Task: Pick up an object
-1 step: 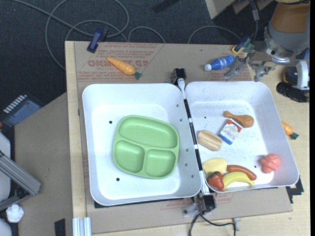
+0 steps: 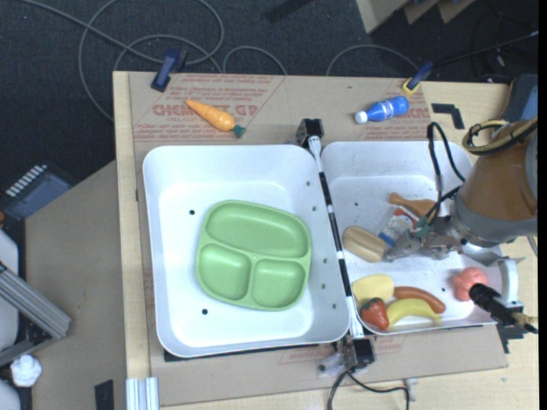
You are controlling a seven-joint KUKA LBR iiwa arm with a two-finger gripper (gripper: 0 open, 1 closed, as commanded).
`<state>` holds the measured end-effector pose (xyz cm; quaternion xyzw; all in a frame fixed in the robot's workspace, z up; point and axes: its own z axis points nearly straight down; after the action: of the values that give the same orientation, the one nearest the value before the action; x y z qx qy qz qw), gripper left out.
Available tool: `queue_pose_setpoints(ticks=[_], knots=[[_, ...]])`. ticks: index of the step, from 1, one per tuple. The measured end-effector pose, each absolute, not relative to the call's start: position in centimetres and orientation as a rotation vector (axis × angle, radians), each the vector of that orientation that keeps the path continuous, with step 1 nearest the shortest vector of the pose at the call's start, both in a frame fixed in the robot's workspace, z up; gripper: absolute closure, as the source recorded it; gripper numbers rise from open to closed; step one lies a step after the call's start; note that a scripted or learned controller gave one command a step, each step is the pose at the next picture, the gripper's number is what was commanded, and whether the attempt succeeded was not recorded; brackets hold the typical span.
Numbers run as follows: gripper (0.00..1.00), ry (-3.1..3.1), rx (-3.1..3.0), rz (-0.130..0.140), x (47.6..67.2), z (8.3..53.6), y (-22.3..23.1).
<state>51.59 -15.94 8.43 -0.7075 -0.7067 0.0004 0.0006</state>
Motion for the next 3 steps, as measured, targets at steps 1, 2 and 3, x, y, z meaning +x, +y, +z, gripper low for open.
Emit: queue_pose_setpoints(ticks=[1,2,3], knots=[[0.00,-2.225,-2.224,-0.002,62.8,12.9,-21.7],[0.00,-2.220,-2.219,0.001,62.8,8.4,-18.9],[0.00,-2.225,-2.222,-0.003,66.7,8.5,-14.2]])
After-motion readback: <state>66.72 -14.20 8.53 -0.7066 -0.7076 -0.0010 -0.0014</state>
